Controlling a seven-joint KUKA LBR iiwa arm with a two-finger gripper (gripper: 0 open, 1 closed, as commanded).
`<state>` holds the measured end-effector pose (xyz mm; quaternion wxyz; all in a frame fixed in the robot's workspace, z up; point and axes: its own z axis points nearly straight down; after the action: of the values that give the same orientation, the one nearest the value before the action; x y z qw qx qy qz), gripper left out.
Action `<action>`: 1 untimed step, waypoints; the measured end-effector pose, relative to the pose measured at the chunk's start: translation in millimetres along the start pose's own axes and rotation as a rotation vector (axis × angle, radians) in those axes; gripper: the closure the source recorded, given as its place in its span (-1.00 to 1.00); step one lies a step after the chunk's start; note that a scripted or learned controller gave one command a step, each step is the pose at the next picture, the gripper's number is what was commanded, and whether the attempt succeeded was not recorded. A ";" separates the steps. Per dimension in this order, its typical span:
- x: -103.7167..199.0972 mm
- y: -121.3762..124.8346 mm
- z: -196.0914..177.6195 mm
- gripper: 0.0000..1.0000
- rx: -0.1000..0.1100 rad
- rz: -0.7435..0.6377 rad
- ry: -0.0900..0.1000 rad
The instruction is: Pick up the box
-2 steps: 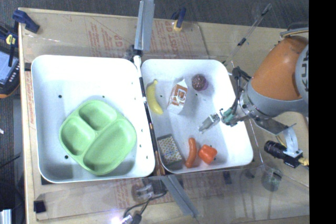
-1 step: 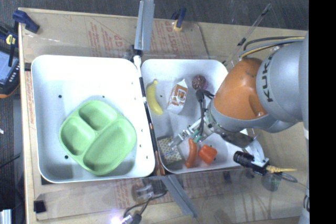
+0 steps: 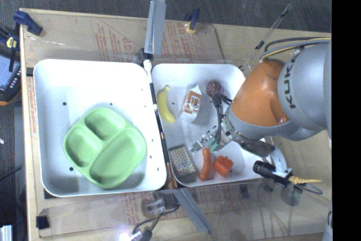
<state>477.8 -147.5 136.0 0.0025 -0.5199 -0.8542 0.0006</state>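
The box (image 3: 193,103) is a small white carton with an orange print. It lies tilted in the upper middle of the right bin (image 3: 237,71). My gripper (image 3: 206,141) hangs low over the bin's middle, below and slightly right of the box and apart from it. Nothing shows held in it. The grey arm with its orange band (image 3: 260,100) covers the right part of this bin.
A yellow banana (image 3: 165,104) lies left of the box by the bin wall, and a dark red ball (image 3: 213,87) sits to its right. Near the front edge lie a speckled block (image 3: 182,160), an orange-red stick (image 3: 206,164) and an orange pepper (image 3: 224,165). The left bin (image 3: 51,82) holds a green divided plate (image 3: 105,147).
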 end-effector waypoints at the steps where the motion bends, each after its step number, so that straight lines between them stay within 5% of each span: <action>1: 44.5 39.0 -109.1 1.00 -0.005 -0.268 -0.006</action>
<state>492.6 -90.3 245.2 -0.0013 -0.4010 -0.9161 -0.0003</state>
